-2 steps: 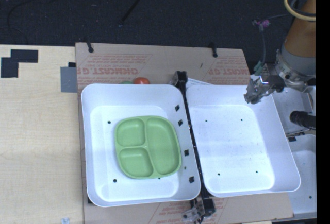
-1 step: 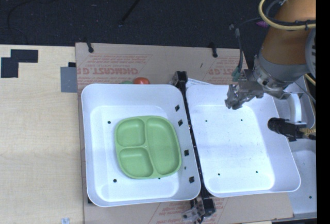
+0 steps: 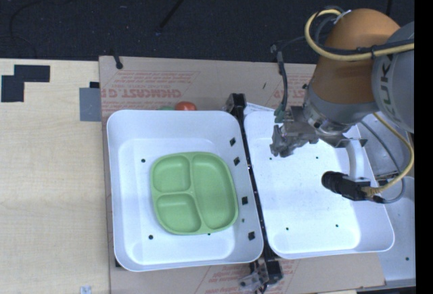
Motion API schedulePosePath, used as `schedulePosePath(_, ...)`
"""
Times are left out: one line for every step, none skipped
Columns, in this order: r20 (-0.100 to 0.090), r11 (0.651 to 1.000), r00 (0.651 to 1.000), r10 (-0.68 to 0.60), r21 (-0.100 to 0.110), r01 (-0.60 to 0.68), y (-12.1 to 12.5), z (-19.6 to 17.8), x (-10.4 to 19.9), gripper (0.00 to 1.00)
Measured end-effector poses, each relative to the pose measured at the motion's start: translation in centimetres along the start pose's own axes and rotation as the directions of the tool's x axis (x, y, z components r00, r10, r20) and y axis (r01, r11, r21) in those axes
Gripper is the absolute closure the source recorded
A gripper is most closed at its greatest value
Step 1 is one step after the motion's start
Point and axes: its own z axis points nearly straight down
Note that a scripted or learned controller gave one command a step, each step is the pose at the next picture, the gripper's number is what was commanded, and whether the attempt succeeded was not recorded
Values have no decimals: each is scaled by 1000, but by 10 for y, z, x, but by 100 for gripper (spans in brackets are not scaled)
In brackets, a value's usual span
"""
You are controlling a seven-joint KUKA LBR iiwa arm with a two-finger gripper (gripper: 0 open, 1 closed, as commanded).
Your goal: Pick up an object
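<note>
Counter (image 3: 47,171) of pale wood, dark carpeted floor (image 3: 169,2) behind, cardboard sheet (image 3: 203,86) under two white bins.
Left bin (image 3: 128,151): green three-compartment plate (image 3: 194,192), lying flat at centre. Right bin (image 3: 304,218): grey-and-orange arm (image 3: 352,63) above; gripper (image 3: 284,144) low over far-left corner, open or shut cannot be told. Small red object (image 3: 185,107) behind left bin's far rim.
</note>
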Motion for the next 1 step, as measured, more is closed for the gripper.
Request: schedulePosePath(1,1000,1000,0,-1,0,-15,4,41,100)
